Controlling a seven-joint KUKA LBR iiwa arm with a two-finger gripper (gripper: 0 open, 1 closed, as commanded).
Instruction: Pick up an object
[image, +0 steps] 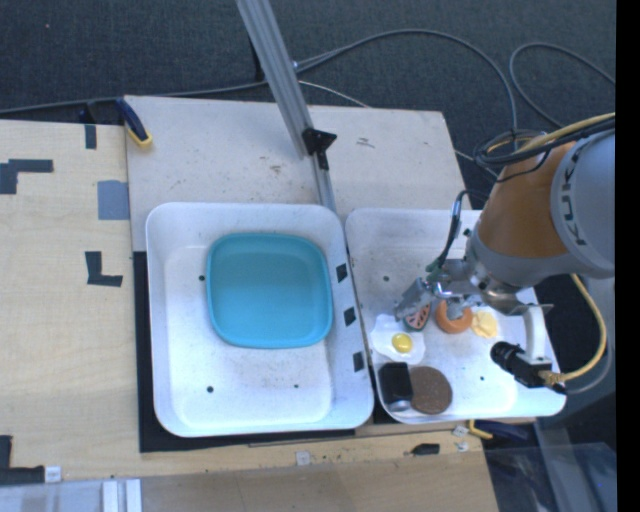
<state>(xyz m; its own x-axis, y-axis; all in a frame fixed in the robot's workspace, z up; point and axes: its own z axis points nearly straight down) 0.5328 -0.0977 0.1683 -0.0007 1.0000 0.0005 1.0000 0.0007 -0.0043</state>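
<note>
Gripper (420, 300) was positioned low in the right bin (385, 235), just beside an orange-and-dark toy (418, 318) toward 6 o'clock, presumably for descent onto it, though finger spacing could not be determined and nothing appeared held.

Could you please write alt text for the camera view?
The grey-and-orange arm's gripper hangs over the right bin above small toys: a fried egg, a brown disc and a black block. The left bin holds a blue plate.
</note>
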